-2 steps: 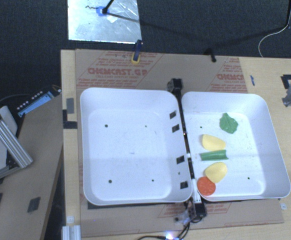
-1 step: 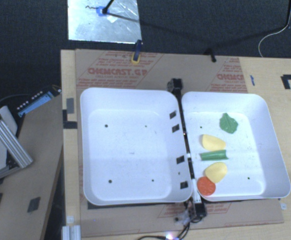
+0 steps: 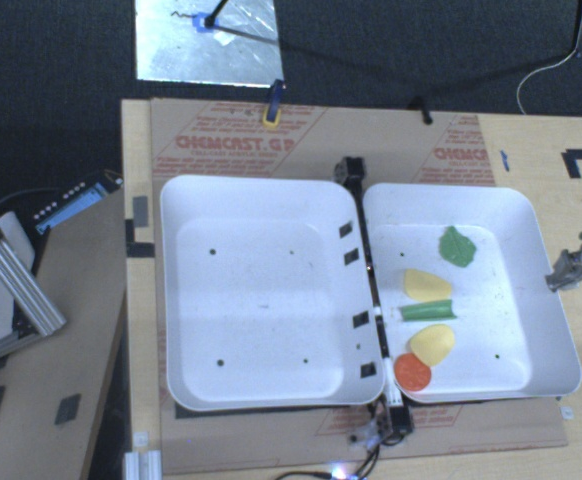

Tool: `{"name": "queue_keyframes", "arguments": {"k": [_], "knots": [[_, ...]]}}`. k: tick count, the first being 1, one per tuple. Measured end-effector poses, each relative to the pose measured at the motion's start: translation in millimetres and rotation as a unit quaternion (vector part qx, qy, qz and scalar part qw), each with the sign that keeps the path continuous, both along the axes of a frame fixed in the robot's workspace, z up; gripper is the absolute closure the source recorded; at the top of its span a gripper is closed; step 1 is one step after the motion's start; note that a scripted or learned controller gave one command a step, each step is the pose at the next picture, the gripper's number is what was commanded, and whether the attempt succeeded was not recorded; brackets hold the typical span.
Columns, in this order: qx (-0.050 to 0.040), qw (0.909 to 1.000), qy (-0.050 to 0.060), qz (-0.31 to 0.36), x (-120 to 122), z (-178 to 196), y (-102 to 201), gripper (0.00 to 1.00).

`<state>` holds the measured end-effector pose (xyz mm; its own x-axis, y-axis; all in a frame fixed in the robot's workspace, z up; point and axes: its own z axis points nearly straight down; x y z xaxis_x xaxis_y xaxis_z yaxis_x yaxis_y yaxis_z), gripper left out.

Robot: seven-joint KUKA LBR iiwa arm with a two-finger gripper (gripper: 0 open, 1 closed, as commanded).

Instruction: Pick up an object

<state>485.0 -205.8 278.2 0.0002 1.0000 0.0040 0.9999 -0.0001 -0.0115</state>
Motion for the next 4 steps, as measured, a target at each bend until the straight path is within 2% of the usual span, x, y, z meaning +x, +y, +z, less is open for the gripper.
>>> {"name": "queue_keyframes", "arguments": {"k": [1, 2, 3, 4], "knots": [[-0.0064, 0.9998, -0.017, 0.003, 1.8, 256.5, -1.3, 1.00], [-0.0005, 1.0000, -0.002, 0.004, 1.6, 127.9, 42.7, 1.00], [-0.0001, 1.0000, -0.003, 0.006, 6.4, -3.7, 147.3, 1.00], [-0.0034, 0.9999, -0.011, 0.002, 20.8, 96.9, 116.4, 1.00]]}}
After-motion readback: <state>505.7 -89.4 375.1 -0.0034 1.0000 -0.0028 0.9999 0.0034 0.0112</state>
